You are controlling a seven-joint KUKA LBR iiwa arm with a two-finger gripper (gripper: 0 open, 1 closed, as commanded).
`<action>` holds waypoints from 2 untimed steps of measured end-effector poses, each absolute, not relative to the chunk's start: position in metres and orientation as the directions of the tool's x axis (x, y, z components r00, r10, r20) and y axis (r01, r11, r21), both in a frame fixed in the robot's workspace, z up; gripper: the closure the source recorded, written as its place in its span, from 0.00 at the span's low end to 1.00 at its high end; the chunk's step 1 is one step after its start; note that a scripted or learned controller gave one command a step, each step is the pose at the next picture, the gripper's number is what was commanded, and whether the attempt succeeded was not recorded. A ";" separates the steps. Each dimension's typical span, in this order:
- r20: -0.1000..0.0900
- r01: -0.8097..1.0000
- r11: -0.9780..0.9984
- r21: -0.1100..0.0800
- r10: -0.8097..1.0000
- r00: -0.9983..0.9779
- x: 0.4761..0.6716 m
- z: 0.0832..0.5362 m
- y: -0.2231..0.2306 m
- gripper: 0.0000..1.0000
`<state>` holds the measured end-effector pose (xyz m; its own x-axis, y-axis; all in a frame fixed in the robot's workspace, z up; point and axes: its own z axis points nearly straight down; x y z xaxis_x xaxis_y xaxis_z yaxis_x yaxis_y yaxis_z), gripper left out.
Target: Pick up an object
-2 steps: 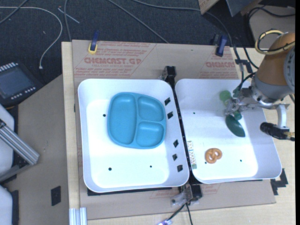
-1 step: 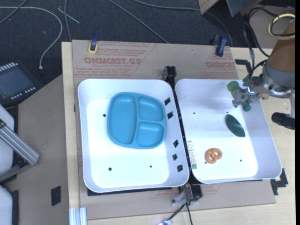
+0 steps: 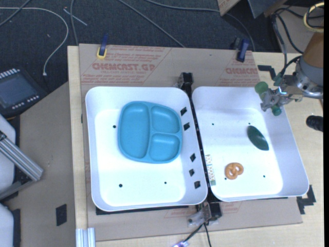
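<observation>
A dark green oval object [image 3: 257, 137] lies in the right bin [image 3: 221, 107], toward its right side. Below it, near the bin's front, sits a small orange pretzel-shaped piece [image 3: 234, 170]. My gripper [image 3: 271, 99] hangs over the far right corner of the right bin, above and to the right of the green object. Its green-tipped fingers [image 3: 262, 88] stand apart with nothing between them. A blue divided plate [image 3: 150, 131] rests in the left bin [image 3: 103, 153].
A black divider with clips [image 3: 189, 133] separates the two bins. The bench board [image 3: 154, 60] carries blue clamps at its far edge. Cables lie on the dark floor behind, and a cardboard box stands at the top right.
</observation>
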<state>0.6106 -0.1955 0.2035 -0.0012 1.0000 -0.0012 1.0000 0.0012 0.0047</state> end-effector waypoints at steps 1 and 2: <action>0.002 1.000 0.005 -0.001 1.000 -0.005 0.609 0.214 -0.145 1.00; 0.002 1.000 0.006 0.001 1.000 -0.006 0.624 0.210 -0.092 1.00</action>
